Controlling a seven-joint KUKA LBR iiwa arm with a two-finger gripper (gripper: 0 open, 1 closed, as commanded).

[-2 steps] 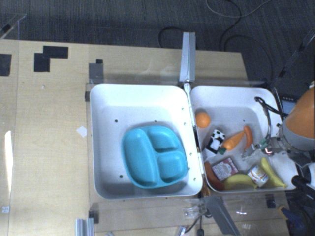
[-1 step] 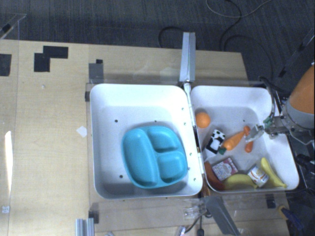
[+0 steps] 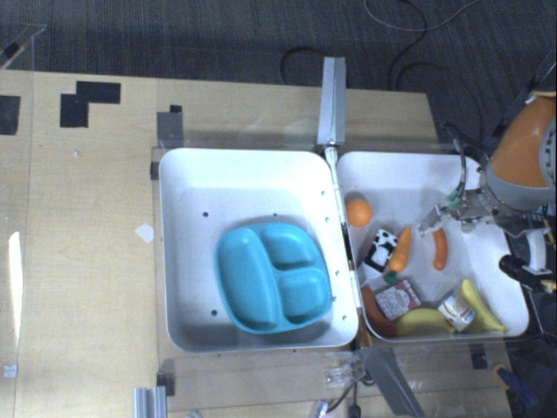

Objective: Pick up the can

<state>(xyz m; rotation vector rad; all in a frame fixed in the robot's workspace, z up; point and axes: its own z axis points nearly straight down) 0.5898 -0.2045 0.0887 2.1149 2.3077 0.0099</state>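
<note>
Metal end effector point(image 3: 446, 212) above right bin point(image 3: 392, 168); opening unclear; can point(image 3: 456, 311) lies well apart.

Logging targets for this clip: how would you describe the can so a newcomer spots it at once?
Start at the right bin and go to its near edge, by the bananas. The can lies tipped there between two of them, short and silvery with a printed label, the only metal cylinder among the toy foods.
</note>
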